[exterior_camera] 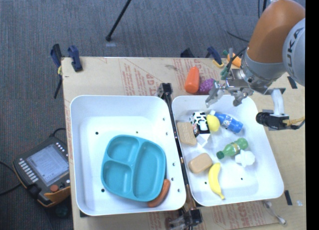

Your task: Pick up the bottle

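Observation:
A green bottle (232, 148) lies on its side in the right bin (266, 184), cap toward the lower left. A blue bottle with a white label (229, 122) lies a little farther back, next to a yellow lemon (213, 123). My gripper (226, 98) hangs over the back edge of the right bin, just above the blue bottle and well back from the green one. Its fingers (214, 96) are spread open with nothing between them.
The right bin also holds a black-and-white toy (199, 120), a cracker (186, 133), a toast slice (201, 162), a banana (215, 180) and a white piece (245, 159). A carrot (192, 80) and grapes (206, 86) lie behind it. The left bin (82, 124) holds a blue plate (134, 167) and a sausage (159, 194).

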Robot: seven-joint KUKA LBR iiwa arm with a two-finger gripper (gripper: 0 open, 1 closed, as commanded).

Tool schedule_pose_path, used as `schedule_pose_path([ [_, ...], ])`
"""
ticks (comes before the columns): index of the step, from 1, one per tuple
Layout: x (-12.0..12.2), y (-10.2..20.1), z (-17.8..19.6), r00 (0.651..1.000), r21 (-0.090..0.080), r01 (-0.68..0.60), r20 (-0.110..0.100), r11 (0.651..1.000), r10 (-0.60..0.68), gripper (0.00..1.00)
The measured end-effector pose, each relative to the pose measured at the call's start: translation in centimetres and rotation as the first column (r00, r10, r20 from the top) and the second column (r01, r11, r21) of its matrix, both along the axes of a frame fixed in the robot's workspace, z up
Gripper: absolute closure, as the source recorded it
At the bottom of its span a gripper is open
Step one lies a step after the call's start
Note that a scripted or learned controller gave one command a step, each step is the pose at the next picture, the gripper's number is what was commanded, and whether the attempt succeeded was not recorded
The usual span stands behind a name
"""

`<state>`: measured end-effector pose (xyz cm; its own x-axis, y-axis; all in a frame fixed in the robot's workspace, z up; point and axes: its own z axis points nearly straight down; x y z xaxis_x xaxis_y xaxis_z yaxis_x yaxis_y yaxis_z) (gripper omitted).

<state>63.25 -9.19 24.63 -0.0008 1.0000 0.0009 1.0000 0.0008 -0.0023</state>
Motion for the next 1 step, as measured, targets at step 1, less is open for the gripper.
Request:
schedule_pose_path([
  [1,0.04,0.04,0.98,1.000,0.001,-0.002,-0.001,1.000,0.002,1.00],
])
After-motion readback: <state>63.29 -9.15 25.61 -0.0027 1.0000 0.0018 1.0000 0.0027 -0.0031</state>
